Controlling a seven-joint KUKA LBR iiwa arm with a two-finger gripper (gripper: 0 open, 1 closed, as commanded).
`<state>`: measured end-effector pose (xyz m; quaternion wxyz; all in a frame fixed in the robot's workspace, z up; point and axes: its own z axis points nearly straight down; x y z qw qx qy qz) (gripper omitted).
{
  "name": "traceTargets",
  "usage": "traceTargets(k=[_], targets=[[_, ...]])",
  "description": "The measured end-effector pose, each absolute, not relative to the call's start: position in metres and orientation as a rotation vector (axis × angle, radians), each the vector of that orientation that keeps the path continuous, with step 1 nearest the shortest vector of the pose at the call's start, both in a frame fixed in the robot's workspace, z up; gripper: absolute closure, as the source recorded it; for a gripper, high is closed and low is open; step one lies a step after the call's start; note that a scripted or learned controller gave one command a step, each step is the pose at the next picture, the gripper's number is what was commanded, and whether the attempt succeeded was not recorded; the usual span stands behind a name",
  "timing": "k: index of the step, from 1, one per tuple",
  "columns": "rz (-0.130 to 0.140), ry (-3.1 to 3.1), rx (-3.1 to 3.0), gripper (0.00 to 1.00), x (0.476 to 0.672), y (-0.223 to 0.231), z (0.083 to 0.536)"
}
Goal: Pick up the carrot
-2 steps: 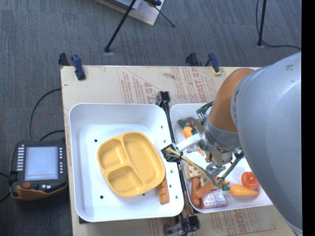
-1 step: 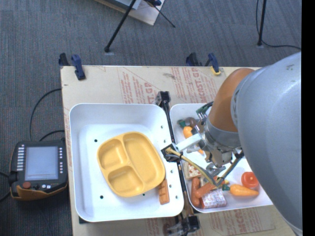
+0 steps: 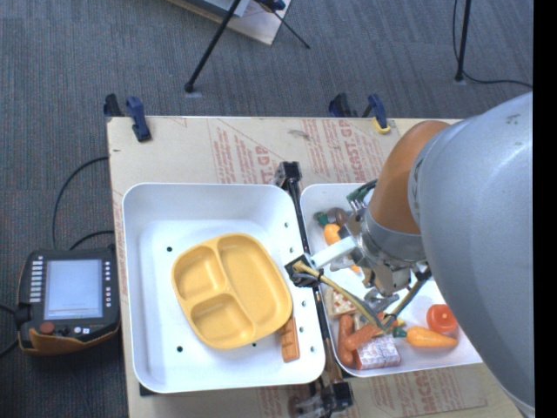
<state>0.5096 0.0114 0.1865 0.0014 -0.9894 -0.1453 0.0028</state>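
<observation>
The carrot (image 3: 430, 338) lies in the right bin just right of the gripper (image 3: 383, 307) — whose spread I cannot tell — and looks light, stiff and smooth-skinned, probably plastic — best pinched across its thick middle.

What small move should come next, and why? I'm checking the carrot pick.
Probably shift the gripper toward the view's right and lower it: the carrot lies in the right bin, beside the gripper rather than between its fingers.
</observation>
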Motion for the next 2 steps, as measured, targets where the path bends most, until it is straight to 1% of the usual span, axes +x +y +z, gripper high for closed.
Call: traceTargets(k=[2], targets=[[0.009,-0.456,-3.105,0.00,0.5096,0.0114,0.1865]])
